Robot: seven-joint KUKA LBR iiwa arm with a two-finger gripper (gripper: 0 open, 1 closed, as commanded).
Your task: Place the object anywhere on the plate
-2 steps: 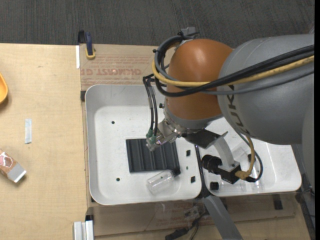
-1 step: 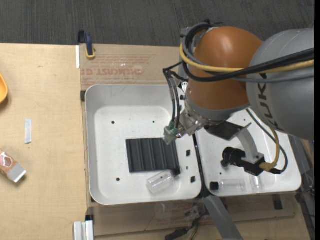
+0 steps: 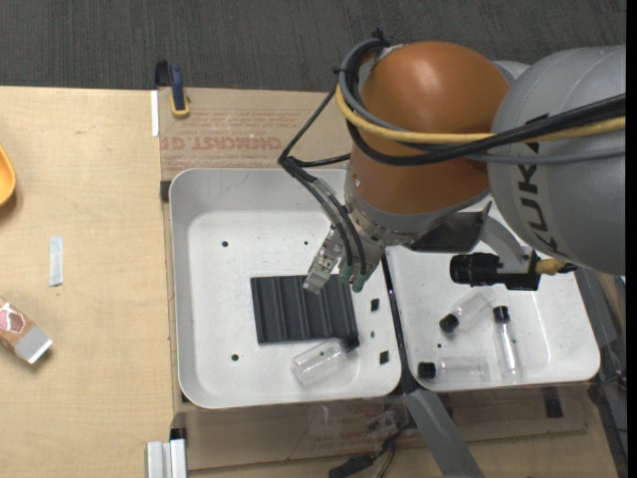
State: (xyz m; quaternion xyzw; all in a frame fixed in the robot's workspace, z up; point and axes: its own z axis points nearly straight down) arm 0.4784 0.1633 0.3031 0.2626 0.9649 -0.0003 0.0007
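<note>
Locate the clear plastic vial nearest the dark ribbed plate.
In the camera view, the clear plastic vial lies in the left white bin, against the dark ribbed plate's lower right corner, below the gripper.

Black ribbed plate (image 3: 302, 309), clear vial (image 3: 319, 361), white bin (image 3: 199, 297)

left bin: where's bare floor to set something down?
Free: the left white bin, far-left floor between its wall and the black ribbed plate. Crowded: the near edge, where a clear plastic vial touches the plate, and under the gripper.
</note>
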